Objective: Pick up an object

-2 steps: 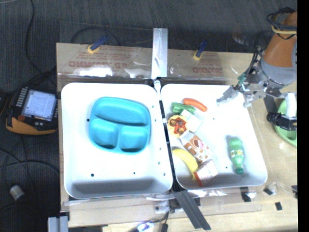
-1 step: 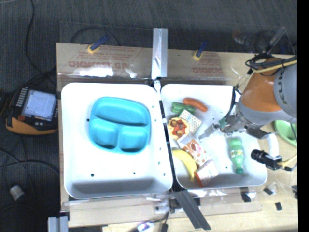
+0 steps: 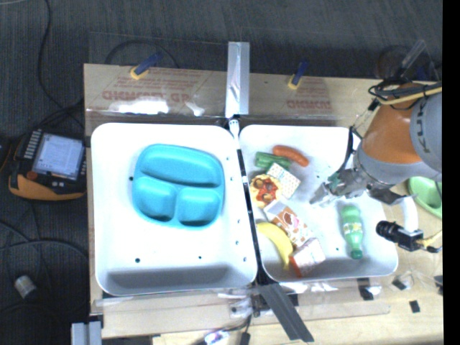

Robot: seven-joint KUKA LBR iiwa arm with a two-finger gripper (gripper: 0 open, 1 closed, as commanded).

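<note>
The right bin (image 3: 374, 268) holds several objects. A green bottle (image 3: 351, 230) lies near its right wall. A yellow banana (image 3: 276, 240) and a small red-and-white carton (image 3: 307, 256) sit at the front. Two printed snack boxes (image 3: 276, 183) (image 3: 290, 221) lie in the middle. An orange-red sausage (image 3: 290, 155) and a green vegetable (image 3: 267, 159) rest at the back. My gripper (image 3: 327, 191) hangs low over the bare floor of the right bin, just up and left of the bottle. Nothing shows between its tips.
The left bin (image 3: 108, 264) carries a blue three-compartment tray (image 3: 177, 185). A handheld device (image 3: 52, 160) with a screen lies on the floor to the left. A pale green object (image 3: 425, 192) sits outside the right bin's right wall.
</note>
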